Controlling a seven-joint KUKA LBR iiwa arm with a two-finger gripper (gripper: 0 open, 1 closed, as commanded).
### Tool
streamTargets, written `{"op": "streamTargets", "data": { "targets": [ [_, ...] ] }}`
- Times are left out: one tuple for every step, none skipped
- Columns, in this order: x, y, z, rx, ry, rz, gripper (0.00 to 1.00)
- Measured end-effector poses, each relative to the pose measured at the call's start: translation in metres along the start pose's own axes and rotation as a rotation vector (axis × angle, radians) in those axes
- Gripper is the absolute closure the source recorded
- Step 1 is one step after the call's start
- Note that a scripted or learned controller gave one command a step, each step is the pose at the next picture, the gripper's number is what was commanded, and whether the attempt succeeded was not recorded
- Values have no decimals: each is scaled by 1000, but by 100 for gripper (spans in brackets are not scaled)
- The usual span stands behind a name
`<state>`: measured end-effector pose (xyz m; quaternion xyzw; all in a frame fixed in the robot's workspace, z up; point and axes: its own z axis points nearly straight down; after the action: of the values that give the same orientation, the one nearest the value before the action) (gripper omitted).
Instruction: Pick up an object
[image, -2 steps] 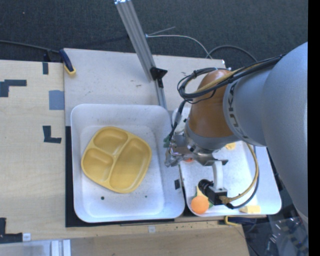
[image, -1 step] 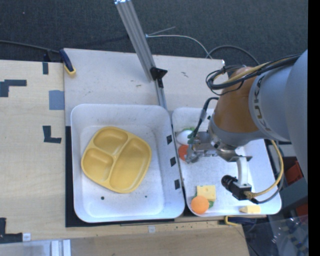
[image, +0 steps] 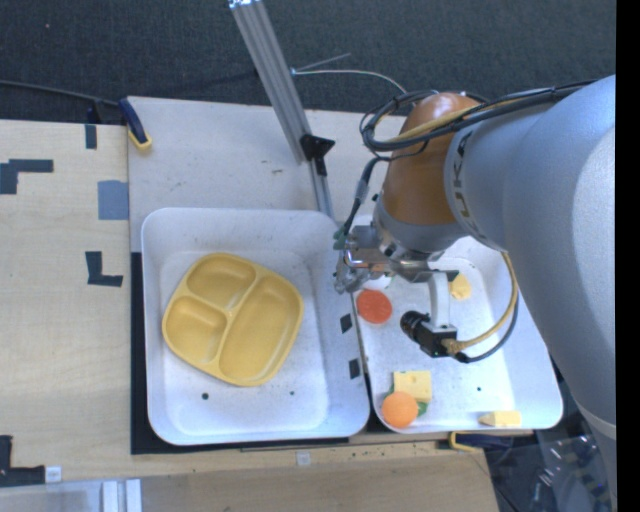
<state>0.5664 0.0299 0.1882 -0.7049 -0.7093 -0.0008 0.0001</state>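
My gripper (image: 362, 272) hangs over the upper left part of the right bin (image: 525, 385), close to the wall shared with the left bin. A red-orange round piece (image: 375, 307) lies on the bin floor just below and to the right of the gripper, very near it; I cannot tell whether they touch. Lower in the same bin an orange ball (image: 400, 409) rests against a yellow block (image: 412, 384). A small yellow piece (image: 460, 288) sits by the arm, and another yellow piece (image: 500, 419) lies near the front right corner.
A yellow divided plate (image: 233, 317) lies in the left bin (image: 160, 235). The big grey arm (image: 560, 200) covers the right bin's upper right. A slanted metal pole (image: 275, 75) comes down toward the bins' back edge. A black fitting with a hose (image: 428, 334) hangs under the wrist.
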Motion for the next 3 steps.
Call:
{"op": "streamTargets", "data": {
  "targets": [
    [-22,53,-78,-9,-3,5,100],
    [4,54,5,9,-2,4,100],
    [7,81,0,1,-1,3,100]
  ]
}}
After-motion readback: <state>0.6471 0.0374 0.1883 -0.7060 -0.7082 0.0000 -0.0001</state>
